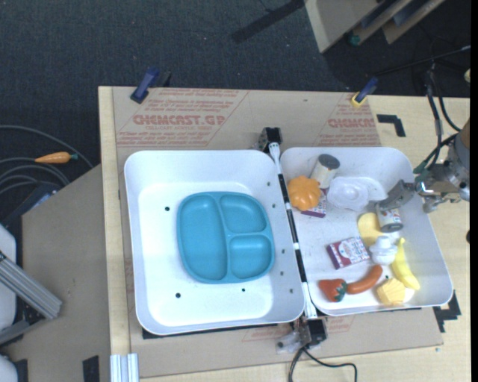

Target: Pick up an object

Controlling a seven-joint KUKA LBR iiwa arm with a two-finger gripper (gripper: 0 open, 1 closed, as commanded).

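1. dark blue-grey carpet floor [112,37] lies around the bench.
2. black cables [30,175] loop at the left, near an orange carrot-shaped toy [54,157].
3. pale wooden furniture [373,19] stands at the top right.
4. a light wooden benchtop [67,239] sits under brown printed cardboard [224,116].

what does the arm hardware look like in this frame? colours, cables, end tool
At the frame's right edge, over the right bin, a grey metallic pincer juts left from a silvery wrist block. Black cables loop above it, and a pale rounded housing sits behind. No markings are legible.
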